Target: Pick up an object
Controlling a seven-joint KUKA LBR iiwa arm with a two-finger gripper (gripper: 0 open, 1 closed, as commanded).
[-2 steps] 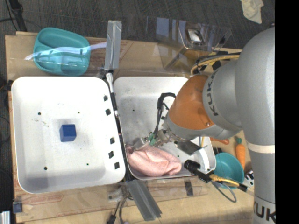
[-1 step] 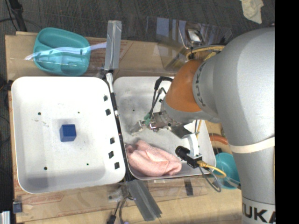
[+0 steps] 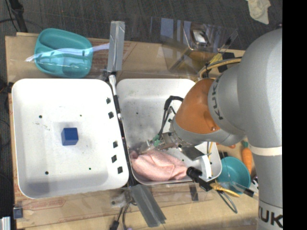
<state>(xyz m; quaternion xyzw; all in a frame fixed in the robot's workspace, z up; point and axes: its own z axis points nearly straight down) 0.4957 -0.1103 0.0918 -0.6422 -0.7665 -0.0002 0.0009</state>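
A pink cloth (image 3: 156, 166) lies bunched at the near end of the right bin (image 3: 144, 104). A blue cube (image 3: 70, 136) sits alone in the left bin (image 3: 29, 109). My gripper (image 3: 160, 142) reaches down into the right bin, just above the far edge of the pink cloth. The wrist and its orange band (image 3: 194, 110) cover most of it, and cables hang beside it.
A teal scoop-shaped container (image 3: 62, 51) rests on the bench behind the left bin. A teal bowl (image 3: 235, 172) and an orange object (image 3: 247, 159) sit at the right, near the arm's base. A grey divider with black clips runs between the bins.
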